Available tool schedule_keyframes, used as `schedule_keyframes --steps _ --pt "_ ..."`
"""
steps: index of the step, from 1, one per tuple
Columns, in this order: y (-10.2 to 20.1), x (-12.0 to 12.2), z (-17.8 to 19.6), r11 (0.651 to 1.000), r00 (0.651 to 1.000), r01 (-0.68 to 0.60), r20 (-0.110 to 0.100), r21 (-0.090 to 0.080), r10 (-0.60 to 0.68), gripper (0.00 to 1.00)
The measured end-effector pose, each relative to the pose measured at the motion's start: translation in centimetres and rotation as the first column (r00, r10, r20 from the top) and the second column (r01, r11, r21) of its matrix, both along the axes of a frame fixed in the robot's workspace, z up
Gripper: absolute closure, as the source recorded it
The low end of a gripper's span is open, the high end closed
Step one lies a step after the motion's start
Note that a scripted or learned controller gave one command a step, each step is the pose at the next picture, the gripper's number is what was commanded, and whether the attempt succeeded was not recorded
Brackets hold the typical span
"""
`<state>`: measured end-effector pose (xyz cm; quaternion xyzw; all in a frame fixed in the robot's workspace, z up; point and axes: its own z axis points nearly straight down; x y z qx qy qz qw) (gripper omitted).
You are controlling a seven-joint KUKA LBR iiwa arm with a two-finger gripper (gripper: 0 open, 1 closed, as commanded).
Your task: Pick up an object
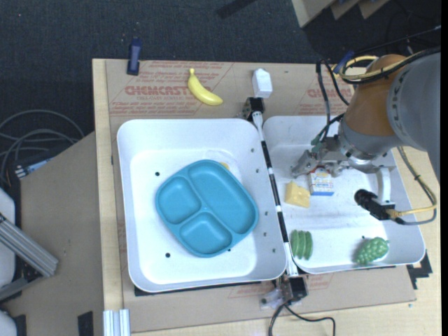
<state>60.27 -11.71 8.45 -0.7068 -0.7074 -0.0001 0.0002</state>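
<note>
In the right bin [413, 247] lie a small white, blue and orange box [322, 185], a yellow cheese wedge [297, 194], a green pea pod [302, 244] and a bunch of green grapes [372, 250]. My gripper [323, 165] hangs low over the back middle of this bin, directly behind the small box and close to its top edge. Its fingers are spread open and nothing sits between them. The cheese wedge lies just to the front left of the gripper.
A blue divided plate [204, 206] lies in the left bin [140, 152]. A toy banana [203, 91] and a small white block [262, 82] rest on the bench behind the bins. A black part with a yellow cable [374, 205] reaches over the right bin near the arm.
</note>
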Motion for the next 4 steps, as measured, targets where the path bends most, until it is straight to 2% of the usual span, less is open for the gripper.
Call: schedule_keyframes --steps 1,2,3,4 --pt "1.2 6.4 0.1 1.0 1.0 0.0 0.002 0.0 0.0 0.0" --pt "0.0 2.0 0.0 1.0 1.0 0.001 -0.002 0.0 -0.001 0.0" --pt "0.0 2.0 1.0 1.0 1.0 0.002 0.0 0.0 -0.002 1.0" --pt "6.3 3.4 10.1 1.0 1.0 -0.001 0.003 0.0 0.001 1.0"
